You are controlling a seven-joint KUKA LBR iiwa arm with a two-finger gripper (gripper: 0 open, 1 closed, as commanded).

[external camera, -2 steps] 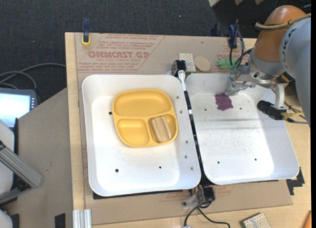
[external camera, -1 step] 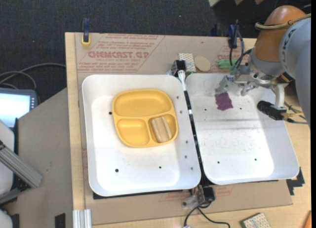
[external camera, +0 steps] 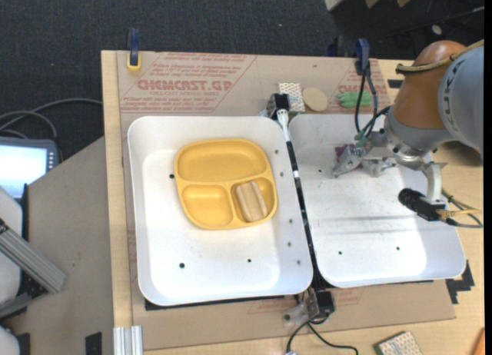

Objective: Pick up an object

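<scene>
A yellow divided plate (external camera: 223, 183) lies in the left white bin (external camera: 154, 253). Its lower right compartment holds a tan wooden block (external camera: 250, 200). My gripper (external camera: 344, 163) hangs over the upper left part of the right white bin (external camera: 384, 257), pointing left, well to the right of the plate. The grey arm with its orange band (external camera: 421, 96) comes in from the right. I see no object at the gripper's tip.
Behind the bins on the cardboard board lie a round tan disc (external camera: 314, 99), a green item (external camera: 350, 100) and a small checkered piece (external camera: 288, 90). A black divider (external camera: 296, 192) runs between the two bins. Blue clamps (external camera: 361, 54) hold the board's far edge.
</scene>
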